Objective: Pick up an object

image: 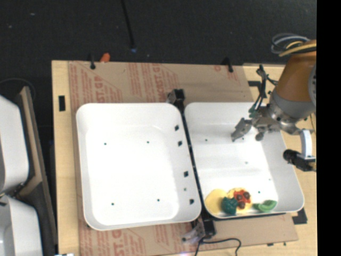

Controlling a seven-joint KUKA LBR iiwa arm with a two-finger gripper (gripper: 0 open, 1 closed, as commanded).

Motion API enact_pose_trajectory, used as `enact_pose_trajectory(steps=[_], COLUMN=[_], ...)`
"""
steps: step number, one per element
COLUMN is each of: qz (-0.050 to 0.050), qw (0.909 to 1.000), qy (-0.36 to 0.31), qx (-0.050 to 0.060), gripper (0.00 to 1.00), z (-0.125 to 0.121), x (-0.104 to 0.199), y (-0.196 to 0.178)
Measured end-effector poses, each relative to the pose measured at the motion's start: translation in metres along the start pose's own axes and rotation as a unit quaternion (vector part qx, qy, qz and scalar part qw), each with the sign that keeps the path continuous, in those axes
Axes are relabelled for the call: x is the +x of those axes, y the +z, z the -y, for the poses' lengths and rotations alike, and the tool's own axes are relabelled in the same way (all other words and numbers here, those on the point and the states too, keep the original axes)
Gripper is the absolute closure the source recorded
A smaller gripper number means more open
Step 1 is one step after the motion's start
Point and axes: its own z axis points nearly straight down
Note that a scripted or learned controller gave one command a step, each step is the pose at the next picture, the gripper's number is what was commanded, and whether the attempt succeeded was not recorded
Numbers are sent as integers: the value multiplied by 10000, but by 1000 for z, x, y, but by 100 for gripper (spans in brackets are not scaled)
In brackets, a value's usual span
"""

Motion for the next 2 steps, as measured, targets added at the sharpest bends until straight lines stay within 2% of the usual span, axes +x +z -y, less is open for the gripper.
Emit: enact_pose_trajectory(steps=[1, 2], qz=[0, 7], qw=[10000, 10000], qy=[-6, -26], qx=[-1, -38], gripper=[0, 0], z=[67, 69], x=[4, 23], y=[78, -33])
